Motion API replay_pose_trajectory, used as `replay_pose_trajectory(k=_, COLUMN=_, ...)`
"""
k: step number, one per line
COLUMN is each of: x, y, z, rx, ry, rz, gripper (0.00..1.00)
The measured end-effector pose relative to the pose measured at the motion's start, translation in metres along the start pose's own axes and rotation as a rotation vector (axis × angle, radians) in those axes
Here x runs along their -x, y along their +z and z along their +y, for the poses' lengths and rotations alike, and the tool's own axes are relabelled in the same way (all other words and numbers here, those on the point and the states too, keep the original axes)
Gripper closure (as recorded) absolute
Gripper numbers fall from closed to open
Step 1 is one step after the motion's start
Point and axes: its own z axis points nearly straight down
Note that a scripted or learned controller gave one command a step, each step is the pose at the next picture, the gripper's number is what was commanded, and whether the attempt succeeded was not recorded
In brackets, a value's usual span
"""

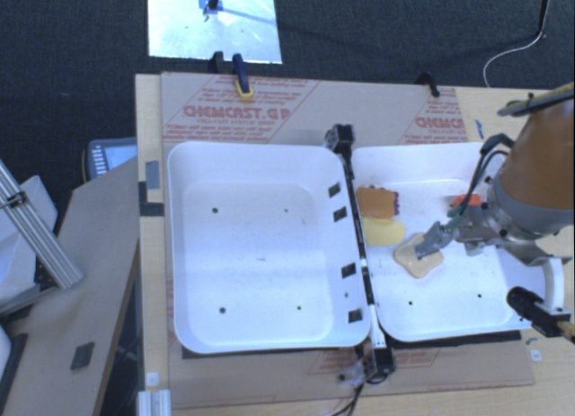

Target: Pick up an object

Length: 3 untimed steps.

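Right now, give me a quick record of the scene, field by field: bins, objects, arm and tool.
bins: two white bins side by side, left bin and right bin
objects: orange block, yellow piece and pale beige piece, grouped in the right bin near the divider
arm: reaches in from the right, over the right bin
tool: down at the pale beige piece
grasp: cannot tell

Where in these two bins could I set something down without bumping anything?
The left bin offers bare floor wall to wall. In the right bin, only the front strip is free; the orange-and-yellow items, the beige piece and the gripper crowd its middle.
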Motion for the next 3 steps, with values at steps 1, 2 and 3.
replay_pose_trajectory(k=1, x=0.068, y=-0.188, z=0.022, rx=0.02, ry=0.005, rz=-0.008, gripper=0.0)
replay_pose_trajectory(k=2, x=0.064, y=-0.189, z=0.022, rx=0.007, ry=-0.002, rz=-0.003, gripper=1.0)
replay_pose_trajectory(k=3, x=-0.018, y=-0.191, z=0.023, rx=0.002, ry=-0.01, rz=0.002, gripper=1.0)
